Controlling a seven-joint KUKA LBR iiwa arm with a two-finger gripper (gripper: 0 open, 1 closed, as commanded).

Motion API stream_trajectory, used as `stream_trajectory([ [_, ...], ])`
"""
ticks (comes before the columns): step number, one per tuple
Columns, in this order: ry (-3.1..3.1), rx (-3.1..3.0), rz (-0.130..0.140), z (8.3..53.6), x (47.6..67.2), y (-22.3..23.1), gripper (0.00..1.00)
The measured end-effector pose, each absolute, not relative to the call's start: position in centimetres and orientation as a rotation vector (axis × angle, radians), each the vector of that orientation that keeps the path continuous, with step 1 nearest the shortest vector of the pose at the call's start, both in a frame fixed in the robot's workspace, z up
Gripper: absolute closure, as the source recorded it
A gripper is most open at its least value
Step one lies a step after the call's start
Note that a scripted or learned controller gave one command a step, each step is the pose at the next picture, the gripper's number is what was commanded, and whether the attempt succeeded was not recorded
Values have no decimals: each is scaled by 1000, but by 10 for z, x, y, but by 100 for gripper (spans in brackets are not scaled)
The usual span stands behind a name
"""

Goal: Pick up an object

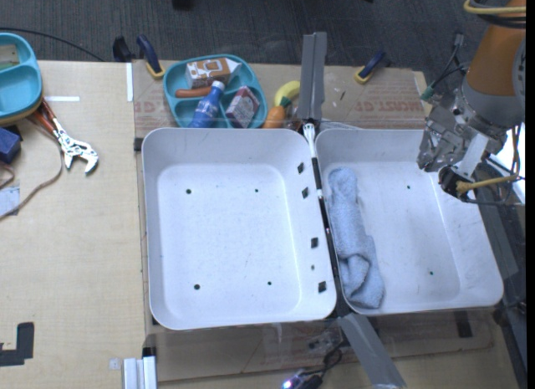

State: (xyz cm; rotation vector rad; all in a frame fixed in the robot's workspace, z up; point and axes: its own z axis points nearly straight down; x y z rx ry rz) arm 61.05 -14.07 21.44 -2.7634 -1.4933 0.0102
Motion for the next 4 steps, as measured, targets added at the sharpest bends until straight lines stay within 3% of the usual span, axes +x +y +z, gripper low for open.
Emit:
stream_trajectory([
  [1, -1184, -2908, 8, 139, 618, -122, 100],
  [2, -1187, -2906, 13, 147, 617, -122, 100],
  [3, -1221, -2894, 3, 191, 607, -82, 100],
  [4, -1224, -2892, 10, 199, 606, -83, 100],
])
